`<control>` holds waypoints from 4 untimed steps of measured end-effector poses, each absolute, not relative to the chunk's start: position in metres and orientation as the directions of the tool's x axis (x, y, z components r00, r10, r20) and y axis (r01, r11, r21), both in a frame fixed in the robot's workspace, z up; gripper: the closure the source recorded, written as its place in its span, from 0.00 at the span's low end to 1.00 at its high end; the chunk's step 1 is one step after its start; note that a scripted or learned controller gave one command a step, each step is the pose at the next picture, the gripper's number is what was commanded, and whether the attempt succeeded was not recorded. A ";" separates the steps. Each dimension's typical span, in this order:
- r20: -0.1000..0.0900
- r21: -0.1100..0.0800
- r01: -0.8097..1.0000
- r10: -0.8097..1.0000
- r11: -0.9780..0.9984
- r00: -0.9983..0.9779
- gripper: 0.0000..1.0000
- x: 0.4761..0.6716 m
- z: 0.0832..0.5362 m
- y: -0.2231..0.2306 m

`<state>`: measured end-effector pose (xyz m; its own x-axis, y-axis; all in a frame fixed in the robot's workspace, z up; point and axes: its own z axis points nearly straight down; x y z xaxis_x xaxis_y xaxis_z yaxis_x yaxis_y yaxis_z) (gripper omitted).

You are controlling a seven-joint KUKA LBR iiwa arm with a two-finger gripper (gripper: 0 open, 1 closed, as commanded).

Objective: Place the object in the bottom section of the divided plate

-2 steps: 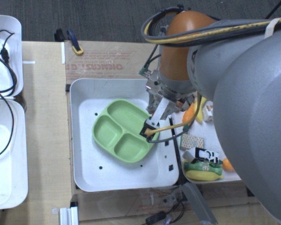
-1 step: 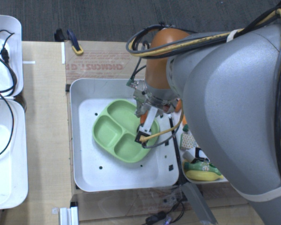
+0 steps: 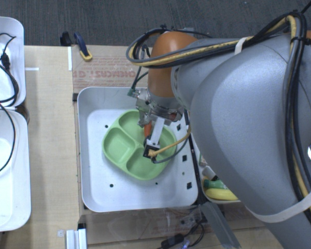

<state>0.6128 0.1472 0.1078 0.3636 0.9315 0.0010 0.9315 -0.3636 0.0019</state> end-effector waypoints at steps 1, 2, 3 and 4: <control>-0.003 0.000 0.964 0.964 -0.267 0.267 1.00 0.632 0.130 0.128; -0.003 -0.001 0.964 0.964 -0.266 0.266 0.00 0.632 0.130 0.129; -0.002 -0.004 0.999 0.999 -0.036 0.036 0.00 0.567 0.170 0.105; -0.003 -0.006 0.999 0.999 -0.042 0.042 1.00 0.567 0.178 0.103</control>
<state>0.5674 0.1033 0.1780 0.0416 0.9991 -0.0031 0.9991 -0.0417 -0.0058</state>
